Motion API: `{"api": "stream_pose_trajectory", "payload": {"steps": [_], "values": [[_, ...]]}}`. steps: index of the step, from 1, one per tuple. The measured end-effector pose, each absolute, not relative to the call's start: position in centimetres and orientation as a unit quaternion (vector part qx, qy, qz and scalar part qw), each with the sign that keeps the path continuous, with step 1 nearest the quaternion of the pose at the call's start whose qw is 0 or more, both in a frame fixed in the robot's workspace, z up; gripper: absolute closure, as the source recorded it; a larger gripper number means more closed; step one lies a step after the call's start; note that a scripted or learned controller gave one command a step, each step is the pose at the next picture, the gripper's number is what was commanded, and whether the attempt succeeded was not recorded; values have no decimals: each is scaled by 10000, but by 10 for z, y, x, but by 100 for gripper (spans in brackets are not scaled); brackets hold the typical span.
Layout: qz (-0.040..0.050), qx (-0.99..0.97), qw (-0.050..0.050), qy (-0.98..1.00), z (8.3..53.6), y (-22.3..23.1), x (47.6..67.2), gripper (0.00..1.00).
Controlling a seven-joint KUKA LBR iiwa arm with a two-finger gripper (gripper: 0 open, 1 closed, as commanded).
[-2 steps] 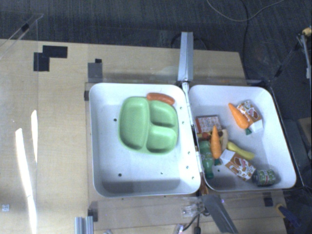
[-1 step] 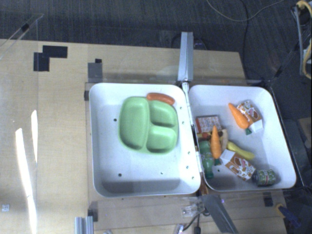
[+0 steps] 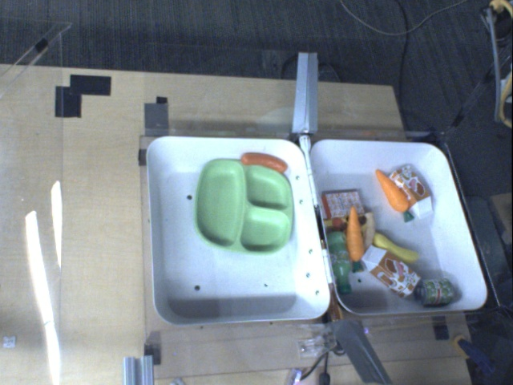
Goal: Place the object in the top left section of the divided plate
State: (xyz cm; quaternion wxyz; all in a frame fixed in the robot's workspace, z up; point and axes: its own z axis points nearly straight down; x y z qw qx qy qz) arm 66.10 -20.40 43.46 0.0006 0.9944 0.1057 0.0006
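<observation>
The sausage [image 3: 264,161], likely the object, lies outside the green plate [image 3: 218,207] at its one o'clock rim; grip it crosswise, lift clear, release low; the claw's state cannot be told.

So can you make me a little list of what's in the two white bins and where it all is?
left bin: holds the green divided plate
plate's far rim: a red-orange sausage-like piece rests against it
right bin: heap of toy food
in the heap: two carrots, a yellow banana, small printed packets
plate sections: nothing in them
</observation>
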Motion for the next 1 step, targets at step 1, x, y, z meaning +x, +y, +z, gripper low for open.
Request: {"api": "stream_pose_trajectory", "payload": {"steps": [1], "values": [[13,9944,9,1056,436,-204,664,100]]}}
